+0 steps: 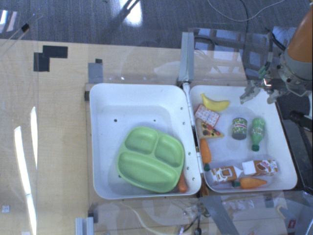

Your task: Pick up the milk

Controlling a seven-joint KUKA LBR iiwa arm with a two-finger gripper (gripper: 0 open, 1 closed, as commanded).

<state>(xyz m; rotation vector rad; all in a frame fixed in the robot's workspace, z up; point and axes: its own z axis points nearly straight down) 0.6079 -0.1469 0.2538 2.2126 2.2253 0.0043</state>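
The milk (259, 167) is a brown and white carton lying on its side near the front of the right bin (286, 146). It rests beside an orange and white carton (225, 174), with a carrot (253, 182) in front of it. My gripper (258, 96) hangs over the back right corner of that bin, far behind the milk. It is open, and nothing sits between its spread fingers (246, 93).
The right bin also holds a banana (215, 102), a red and white box (207, 115), a pizza slice (210, 130), a small can (239, 128), a green bottle (257, 133) and another carrot (206, 152). A green divided plate (150, 158) lies in the left bin (112, 106).
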